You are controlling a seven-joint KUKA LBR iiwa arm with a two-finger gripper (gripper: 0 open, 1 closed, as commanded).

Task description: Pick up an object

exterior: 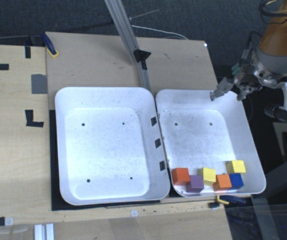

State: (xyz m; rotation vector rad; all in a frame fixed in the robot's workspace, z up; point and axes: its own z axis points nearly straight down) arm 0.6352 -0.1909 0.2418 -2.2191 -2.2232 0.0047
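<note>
Several small blocks lie along the near edge of the right bin (pixel 233 115): an orange one (pixel 180 175), a purple one (pixel 196 183), a yellow one (pixel 209 175), a second orange one (pixel 223 181), a blue one (pixel 236 180) and a second yellow one (pixel 237 166). My gripper (pixel 230 89) hangs over the bin's far right corner, far from the blocks. Its fingers are spread apart and nothing sits between them.
The left bin (pixel 63 134) lies beside the right one, their rims meeting at the middle. A grey metal pole (pixel 123 24) slants down from the top to the bins' far junction. Black clips (pixel 157 142) line the shared rim.
</note>
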